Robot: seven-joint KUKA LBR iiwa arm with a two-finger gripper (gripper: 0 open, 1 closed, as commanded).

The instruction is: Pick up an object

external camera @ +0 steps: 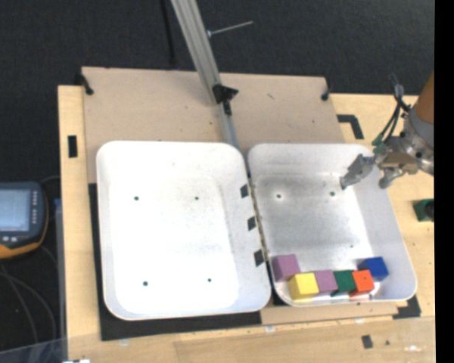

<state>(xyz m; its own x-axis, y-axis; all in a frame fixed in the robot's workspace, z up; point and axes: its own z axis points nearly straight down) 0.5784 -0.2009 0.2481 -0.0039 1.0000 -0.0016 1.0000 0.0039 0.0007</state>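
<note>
The wooden bench (174, 104) is carrying two shallow white bins side by side. The left bin (174, 225) is lying to the left of a row of small black clips (251, 223) that are joining it to the right bin (318, 203). A grey metal rail (200, 48) is slanting down from the top edge toward the seam between the bins.

The arm is reaching in from the right edge, its grey wrist (408, 150) hanging over the right bin's upper right rim. The gripper (357, 172) is pointing left and down over that bin's upper right part, well apart from the blocks; nothing is sitting between its fingers, and how wide they are standing cannot be told.

The blocks are crowding along the right bin's near wall: a purple block (286, 265), a yellow block (304, 285) just beside it, a second purple block (326, 281), a green block (343, 281), an orange block (362, 282) and a blue block (374, 267).

A handheld grey and orange pendant (11, 216) is lying off the bench at the left edge.
</note>
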